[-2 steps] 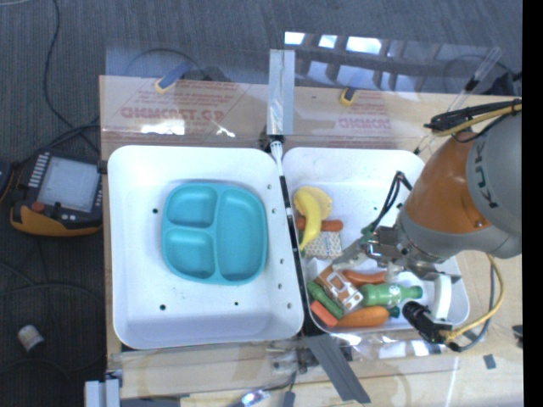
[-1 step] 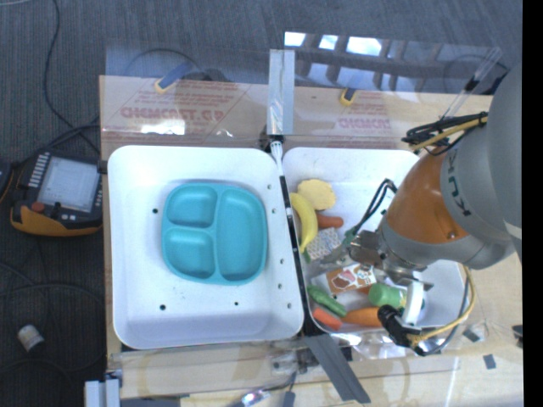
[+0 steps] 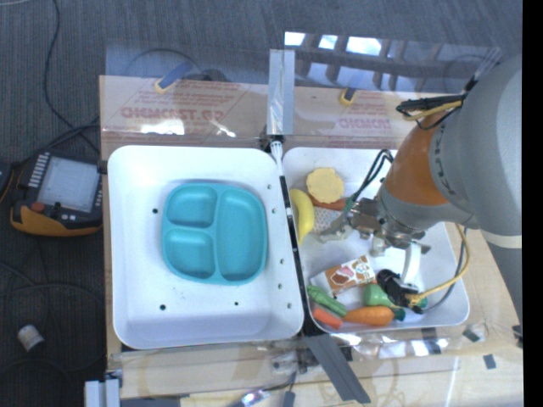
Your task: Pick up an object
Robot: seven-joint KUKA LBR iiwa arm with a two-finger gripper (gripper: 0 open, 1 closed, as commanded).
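Right white bin (image 3: 441, 265) holds the pickable clutter: yellow plastic banana (image 3: 301, 214) against its left wall, round tan biscuit-like toy (image 3: 324, 185) near the top, small printed orange-and-white carton (image 3: 349, 274) mid-bin, orange toy carrot (image 3: 369, 316) and green toy vegetable (image 3: 325, 299) along the front edge. Grey arm with orange band (image 3: 450, 172) reaches in from the right, wrist angled down over bin centre. Gripper (image 3: 373, 227) sits low, just above the carton; finger state — cannot tell. Left white bin (image 3: 136, 303) carries a teal divided plastic plate (image 3: 215, 231).
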